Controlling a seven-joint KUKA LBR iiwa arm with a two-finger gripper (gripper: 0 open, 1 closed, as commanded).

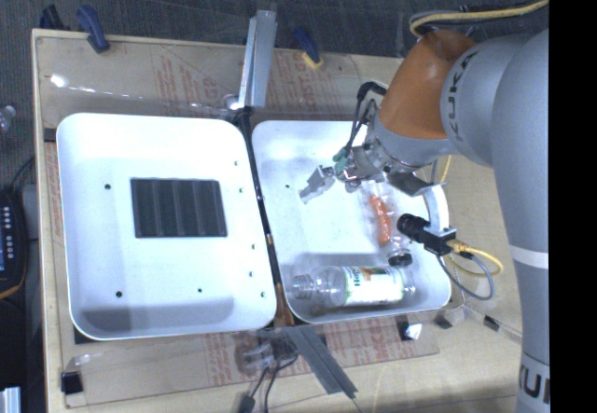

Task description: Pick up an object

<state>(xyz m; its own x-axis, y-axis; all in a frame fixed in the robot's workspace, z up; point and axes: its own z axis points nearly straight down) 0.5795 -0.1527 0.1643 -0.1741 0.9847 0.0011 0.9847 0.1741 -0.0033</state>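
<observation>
My pincer [320,180] hangs over the right bin [280,215], near its top left part. It looks spread wide, with nothing in it. The orange thing [381,217] lies to the right of my pincer and a bit lower, close by my wrist. It runs long from top to bottom. The clear bottle [353,285] lies on its side along the bin's bottom wall, farther off.

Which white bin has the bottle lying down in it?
The right bin, where the arm reaches. A clear bottle lies on its side along its near wall. The left bin has a dark ribbed panel instead.
</observation>
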